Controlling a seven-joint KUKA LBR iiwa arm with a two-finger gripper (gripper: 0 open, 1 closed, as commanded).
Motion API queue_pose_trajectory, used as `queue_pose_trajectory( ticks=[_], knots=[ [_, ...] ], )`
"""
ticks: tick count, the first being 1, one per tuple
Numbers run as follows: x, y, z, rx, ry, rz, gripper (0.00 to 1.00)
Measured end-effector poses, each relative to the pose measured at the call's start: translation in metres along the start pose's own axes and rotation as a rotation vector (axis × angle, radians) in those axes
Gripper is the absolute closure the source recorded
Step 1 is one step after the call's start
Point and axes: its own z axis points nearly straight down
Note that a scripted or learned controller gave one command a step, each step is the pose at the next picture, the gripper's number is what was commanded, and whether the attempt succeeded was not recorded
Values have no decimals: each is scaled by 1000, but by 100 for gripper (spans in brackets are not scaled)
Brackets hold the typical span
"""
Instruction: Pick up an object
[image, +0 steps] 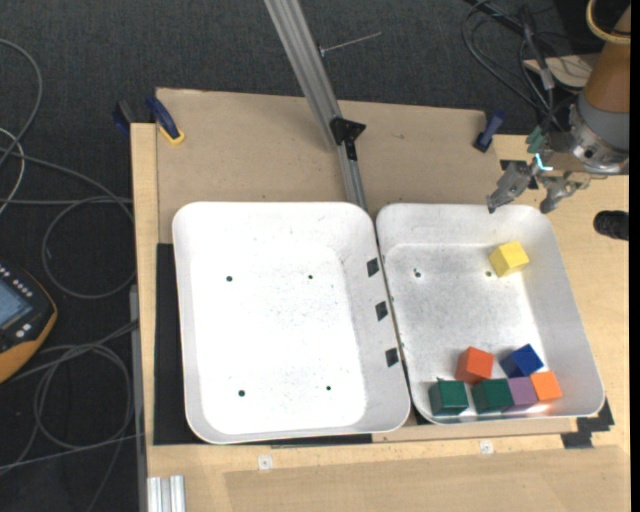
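Hovering above the far right corner of the right bin (560, 262), the gripper (522, 196) has its two fingers spread wide with nothing between them. The yellow block (509, 258) lies alone in the upper part of that bin, just below the gripper in the camera view and slightly left of it, turned at a slight angle to the bin walls. It looks the nearest and most open target, so the next move likely calls for a short drop toward it. The other blocks crowd the bin's near edge: an orange block (476, 363), a blue block (522, 359), two green blocks (470, 396) and a purple block (522, 392), touching one another, well apart from the gripper.
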Motion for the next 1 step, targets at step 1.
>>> queue_pose_trajectory(
  ticks=[1],
  knots=[
    [0, 1, -4, -5, -3, -2, 0]
  ],
)
